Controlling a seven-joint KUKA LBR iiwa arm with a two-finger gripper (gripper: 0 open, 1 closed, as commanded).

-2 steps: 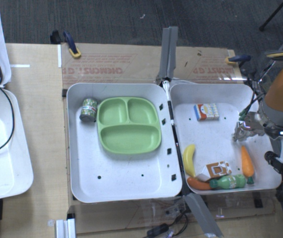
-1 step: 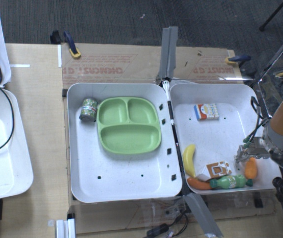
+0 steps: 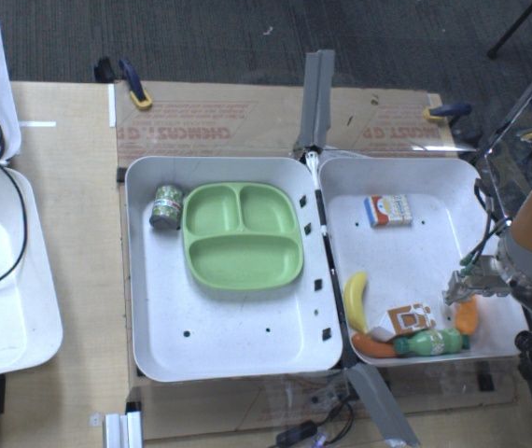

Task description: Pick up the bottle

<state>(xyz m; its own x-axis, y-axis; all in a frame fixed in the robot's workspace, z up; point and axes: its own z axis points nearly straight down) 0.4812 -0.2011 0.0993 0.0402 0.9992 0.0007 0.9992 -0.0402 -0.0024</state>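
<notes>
On the brown cardboard-covered desk, the left shallow white plastic bin holds a small round can with a greenish patterned label near its upper left corner, lying just beside a light green plastic plate with three compartments, which sits in the upper middle of that bin. The right shallow white plastic bin holds a small white, blue and orange carton near its far wall, well apart from the rest. Along its near wall lie a yellow banana, an orange carrot-shaped toy, a flat orange and white packet and the green plastic bottle with a white label, which lies on its side, touching the carrot toy's end and just below the packet. A small orange rounded object sits just right of the bottle's tip. The metal gripper hangs just above that orange object, near the bin's right wall; whether its fingers are open or closed cannot be told, and nothing is seen between them.
</notes>
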